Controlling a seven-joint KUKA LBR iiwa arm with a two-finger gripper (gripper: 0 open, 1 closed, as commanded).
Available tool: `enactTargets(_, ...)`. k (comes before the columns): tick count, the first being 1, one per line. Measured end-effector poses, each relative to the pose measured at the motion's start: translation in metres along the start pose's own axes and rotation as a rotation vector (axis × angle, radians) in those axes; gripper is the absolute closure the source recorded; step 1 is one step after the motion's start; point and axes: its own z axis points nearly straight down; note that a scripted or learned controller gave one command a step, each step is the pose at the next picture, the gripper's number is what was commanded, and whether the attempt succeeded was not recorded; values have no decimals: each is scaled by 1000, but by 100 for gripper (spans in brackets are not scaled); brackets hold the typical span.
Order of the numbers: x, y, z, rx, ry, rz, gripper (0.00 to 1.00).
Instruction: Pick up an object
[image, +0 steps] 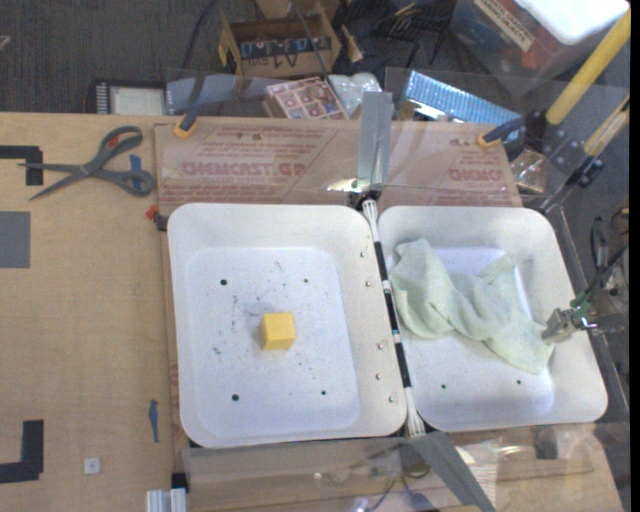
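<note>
A small yellow cube (279, 331) lies near the middle of the left white bin (200, 250). A pale green cloth (460, 300) is crumpled across the right white bin (560, 390), running from its left wall down to its right side. A small metal tip that looks like my gripper (568, 322) shows at the right rim of the right bin. It sits right at the cloth's lower right corner, and I cannot tell whether it touches the cloth. The cube is far from it, in the other bin.
Scissors (100, 165) lie on the bench at the far left. A clear sheet with red lettering (260, 170) lies behind the bins. Boxes, cables and a yellow bar (590, 65) crowd the back and right.
</note>
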Motion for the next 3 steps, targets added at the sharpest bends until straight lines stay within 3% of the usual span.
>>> enactTargets(1,54,7,96,-3,1,3,100)
enactTargets(2,53,7,86,-5,-1,4,100)
enactTargets(3,58,24,47,2,2,-31,100)
